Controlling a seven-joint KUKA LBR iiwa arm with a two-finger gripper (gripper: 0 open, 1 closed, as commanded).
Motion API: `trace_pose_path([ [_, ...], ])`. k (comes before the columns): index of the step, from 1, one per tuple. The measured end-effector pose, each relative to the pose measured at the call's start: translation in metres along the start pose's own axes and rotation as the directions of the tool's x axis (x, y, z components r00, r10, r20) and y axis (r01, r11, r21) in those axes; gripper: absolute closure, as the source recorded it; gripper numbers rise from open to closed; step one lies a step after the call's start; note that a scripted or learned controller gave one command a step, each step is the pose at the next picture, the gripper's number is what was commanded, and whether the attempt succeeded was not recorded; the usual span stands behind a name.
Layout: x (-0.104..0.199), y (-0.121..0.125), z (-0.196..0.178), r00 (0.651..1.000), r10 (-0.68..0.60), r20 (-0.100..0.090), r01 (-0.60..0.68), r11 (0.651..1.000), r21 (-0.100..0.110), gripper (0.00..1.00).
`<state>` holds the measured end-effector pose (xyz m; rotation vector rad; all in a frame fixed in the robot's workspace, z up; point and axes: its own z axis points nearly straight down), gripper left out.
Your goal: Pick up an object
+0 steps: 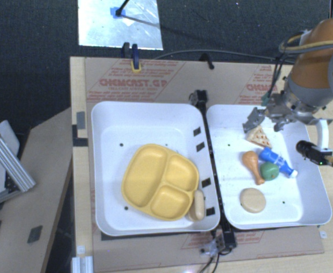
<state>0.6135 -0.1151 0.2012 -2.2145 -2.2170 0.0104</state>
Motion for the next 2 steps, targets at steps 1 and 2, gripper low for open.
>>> trace_pose_path([
  [1,0.000,0.003,-0.007,1.000,-0.002,0.001,0.002,1.000,-0.012,0.00],
  [2,0.000,0.001,0.056,1.000,0.000,0.001,0.000,1.000,-0.007,0.00],
])
